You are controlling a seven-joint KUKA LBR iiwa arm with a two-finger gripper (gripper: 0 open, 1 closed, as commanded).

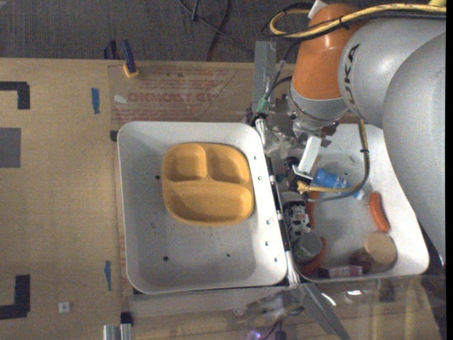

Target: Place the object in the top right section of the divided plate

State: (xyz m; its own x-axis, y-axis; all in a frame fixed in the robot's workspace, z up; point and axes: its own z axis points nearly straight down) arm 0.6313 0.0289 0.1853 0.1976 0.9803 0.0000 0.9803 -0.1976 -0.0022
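A yellow divided plate (207, 183) lies in the left white bin (141, 253), with two small sections toward the top and one large section below. My gripper (285, 160) hangs below the orange wrist band, low over the left edge of the right bin (407, 232), just right of the wall between the two bins. A blue object (330, 179) lies in the right bin close to the gripper's right. No object is visible between the fingers, and the wrist hides most of them.
Further objects lie in the right bin: an orange sausage shape (379, 212), a tan round block (381, 248), a grey round can (308, 246) with a red curved piece (323, 252) beside it, and a pink bar (345, 270) at the bottom wall.
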